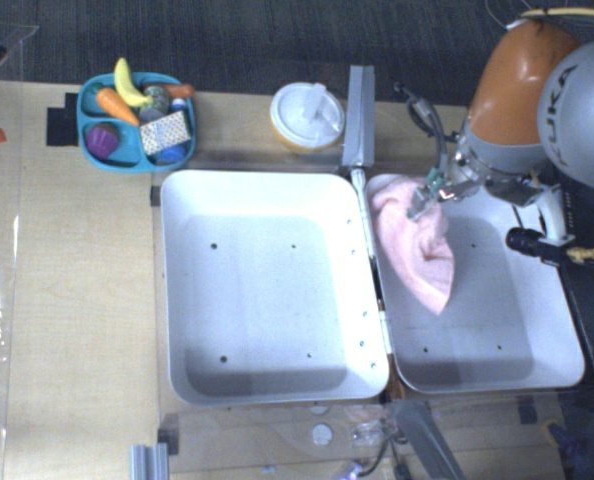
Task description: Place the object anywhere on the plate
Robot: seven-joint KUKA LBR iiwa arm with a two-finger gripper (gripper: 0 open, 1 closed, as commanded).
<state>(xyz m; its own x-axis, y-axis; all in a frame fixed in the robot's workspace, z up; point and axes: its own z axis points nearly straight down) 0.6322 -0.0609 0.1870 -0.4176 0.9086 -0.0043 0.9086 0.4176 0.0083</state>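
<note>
A crumpled pink cloth (422, 253) lies along the left side of the right bin (517, 338), bunched up near the bin's far left corner. My gripper (422, 204) is down on the upper part of the cloth and touches it. A round white plate with a yellow rim (307, 116) sits on the bench behind the bins, near the divider.
The left bin (267, 288) stands beside the right one. A blue divided tray (137, 123) with toy food, including a banana and a carrot, sits at the back left. A grey metal post (358, 118) rises between the bins at the back. The arm fills the upper right.
</note>
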